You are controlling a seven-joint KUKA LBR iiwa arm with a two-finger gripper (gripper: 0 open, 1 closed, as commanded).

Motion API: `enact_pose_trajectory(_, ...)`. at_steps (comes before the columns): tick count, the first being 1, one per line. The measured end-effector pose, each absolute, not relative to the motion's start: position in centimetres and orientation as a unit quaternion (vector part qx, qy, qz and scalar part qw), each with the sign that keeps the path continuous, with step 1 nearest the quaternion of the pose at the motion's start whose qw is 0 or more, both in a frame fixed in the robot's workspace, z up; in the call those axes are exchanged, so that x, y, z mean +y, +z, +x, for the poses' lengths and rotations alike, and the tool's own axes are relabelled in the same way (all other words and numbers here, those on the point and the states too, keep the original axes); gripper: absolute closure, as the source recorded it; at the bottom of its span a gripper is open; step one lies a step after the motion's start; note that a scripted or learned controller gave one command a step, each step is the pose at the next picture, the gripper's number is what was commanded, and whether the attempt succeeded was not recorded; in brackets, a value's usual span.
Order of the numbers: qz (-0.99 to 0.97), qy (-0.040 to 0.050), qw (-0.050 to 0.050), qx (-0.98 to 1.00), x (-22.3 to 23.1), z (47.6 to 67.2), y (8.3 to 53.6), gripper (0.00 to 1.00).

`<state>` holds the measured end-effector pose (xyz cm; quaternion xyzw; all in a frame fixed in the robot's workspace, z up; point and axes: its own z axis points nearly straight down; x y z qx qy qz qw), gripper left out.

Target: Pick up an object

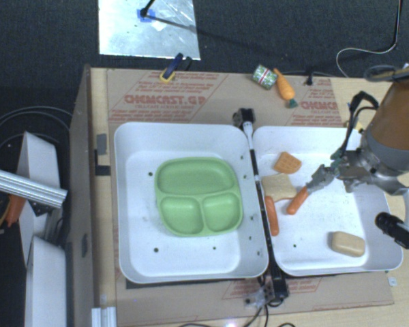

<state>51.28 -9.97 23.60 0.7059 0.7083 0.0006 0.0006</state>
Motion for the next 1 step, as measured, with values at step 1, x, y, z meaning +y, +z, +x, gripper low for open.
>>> enact_pose_trajectory(1, 0.706, -0.0005, -0.001, 0.708, -9.59, 56.27, 13.82, 0.00)
